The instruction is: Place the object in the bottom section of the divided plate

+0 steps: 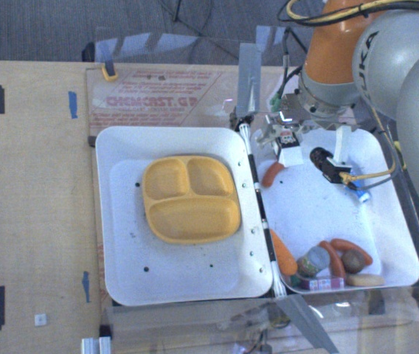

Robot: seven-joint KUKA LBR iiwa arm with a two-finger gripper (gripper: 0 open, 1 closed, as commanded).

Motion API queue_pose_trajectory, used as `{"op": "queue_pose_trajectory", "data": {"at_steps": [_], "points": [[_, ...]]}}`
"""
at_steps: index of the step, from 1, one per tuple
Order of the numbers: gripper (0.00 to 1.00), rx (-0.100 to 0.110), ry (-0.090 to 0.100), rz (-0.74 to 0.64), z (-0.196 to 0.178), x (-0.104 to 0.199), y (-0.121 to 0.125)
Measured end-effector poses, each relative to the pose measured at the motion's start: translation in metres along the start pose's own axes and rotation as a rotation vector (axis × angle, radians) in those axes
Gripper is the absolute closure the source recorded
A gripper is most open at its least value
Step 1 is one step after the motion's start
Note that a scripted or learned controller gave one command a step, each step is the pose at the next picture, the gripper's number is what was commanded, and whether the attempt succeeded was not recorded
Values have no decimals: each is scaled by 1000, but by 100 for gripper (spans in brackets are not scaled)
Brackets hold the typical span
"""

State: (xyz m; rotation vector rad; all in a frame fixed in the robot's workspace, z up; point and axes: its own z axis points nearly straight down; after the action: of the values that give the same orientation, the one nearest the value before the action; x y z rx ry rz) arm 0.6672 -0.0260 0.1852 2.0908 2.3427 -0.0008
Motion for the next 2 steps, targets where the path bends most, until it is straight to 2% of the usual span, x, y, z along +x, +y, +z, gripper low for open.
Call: {"op": "queue_pose_trajectory", "data": {"at_steps": [1, 2], "points": [[100, 1, 2, -228, 0, 52, -97], [100, -1, 3, -420, 74, 156, -110]]}}
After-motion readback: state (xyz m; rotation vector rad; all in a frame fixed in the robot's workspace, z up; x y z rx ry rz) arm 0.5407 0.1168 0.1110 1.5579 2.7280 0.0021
